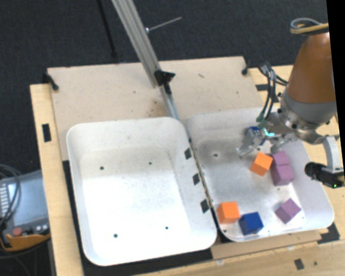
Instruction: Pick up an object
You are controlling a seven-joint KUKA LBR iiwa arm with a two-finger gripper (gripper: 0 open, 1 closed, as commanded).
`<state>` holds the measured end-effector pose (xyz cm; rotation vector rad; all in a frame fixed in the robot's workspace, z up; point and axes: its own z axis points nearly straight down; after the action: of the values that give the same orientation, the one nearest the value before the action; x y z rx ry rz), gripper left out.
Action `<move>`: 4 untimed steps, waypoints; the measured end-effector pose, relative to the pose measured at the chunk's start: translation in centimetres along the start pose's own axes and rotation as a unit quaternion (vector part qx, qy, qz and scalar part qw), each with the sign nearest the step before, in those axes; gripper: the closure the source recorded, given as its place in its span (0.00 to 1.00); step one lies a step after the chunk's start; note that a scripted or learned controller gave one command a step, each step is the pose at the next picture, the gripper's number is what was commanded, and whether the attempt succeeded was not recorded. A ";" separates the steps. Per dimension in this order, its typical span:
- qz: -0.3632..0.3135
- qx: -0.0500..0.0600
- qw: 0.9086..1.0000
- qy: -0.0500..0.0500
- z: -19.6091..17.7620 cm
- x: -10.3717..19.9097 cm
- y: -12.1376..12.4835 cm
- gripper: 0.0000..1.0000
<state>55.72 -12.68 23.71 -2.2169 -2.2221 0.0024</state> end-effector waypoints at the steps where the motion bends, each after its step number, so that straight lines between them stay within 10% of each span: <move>1: 0.001 -0.002 1.000 0.000 -0.2 0.0 0.1 0.00; 4: 0.002 -0.003 1.000 -0.001 14.0 -0.1 -1.2 0.00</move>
<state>54.50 -12.82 9.73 -2.2259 -2.2216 -0.0007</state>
